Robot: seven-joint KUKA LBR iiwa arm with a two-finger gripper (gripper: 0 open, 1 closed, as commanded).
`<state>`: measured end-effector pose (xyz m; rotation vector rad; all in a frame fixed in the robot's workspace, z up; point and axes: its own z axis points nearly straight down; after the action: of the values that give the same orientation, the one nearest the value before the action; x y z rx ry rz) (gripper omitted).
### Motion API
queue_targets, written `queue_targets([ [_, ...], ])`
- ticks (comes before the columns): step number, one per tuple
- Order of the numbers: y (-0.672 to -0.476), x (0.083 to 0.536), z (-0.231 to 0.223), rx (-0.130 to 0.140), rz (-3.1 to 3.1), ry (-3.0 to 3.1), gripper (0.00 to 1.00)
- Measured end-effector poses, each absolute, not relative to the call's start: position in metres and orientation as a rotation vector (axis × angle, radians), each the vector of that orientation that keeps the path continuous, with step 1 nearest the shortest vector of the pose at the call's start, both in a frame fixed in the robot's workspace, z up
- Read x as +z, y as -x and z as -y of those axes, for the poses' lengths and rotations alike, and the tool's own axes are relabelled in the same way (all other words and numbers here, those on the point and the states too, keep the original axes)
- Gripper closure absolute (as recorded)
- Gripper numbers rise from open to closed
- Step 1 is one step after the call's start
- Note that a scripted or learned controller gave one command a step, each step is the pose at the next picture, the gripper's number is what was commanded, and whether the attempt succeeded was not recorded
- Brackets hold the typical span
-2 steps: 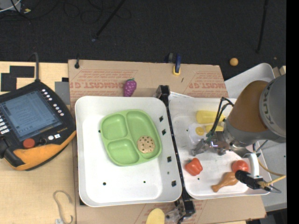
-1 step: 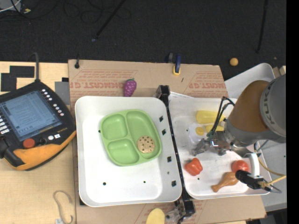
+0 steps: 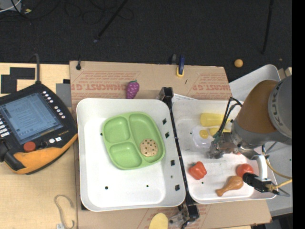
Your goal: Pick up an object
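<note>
My gripper [image 3: 215, 151] is down low in the right bin [image 3: 209, 194], near its middle. Just to its upper left lies a pale fried-egg toy [image 3: 201, 134] with a yellow centre. A yellow corn-like piece [image 3: 212, 119] lies behind it. A red pepper [image 3: 198, 170] sits to the gripper's lower left, apart from it. A red tomato [image 3: 244, 169] and a tan chicken drumstick [image 3: 229, 185] lie at the front right of the bin. The arm's wrist hides the gripper from above.
The left bin [image 3: 95, 185] holds a green divided plate [image 3: 114, 128] with a cookie [image 3: 149, 148] in its right compartment. Purple grapes [image 3: 132, 88] lie on the cardboard behind it. A yellow lemon [image 3: 158, 220] sits at the front edge. A tablet pendant [image 3: 28, 123] lies far left.
</note>
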<state>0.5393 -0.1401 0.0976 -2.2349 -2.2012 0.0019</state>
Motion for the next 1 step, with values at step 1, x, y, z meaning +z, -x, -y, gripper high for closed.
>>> queue_targets([
  [1, -0.5407, 0.1396, 0.143, -0.001, 2.211, 2.233, 1.0],
])
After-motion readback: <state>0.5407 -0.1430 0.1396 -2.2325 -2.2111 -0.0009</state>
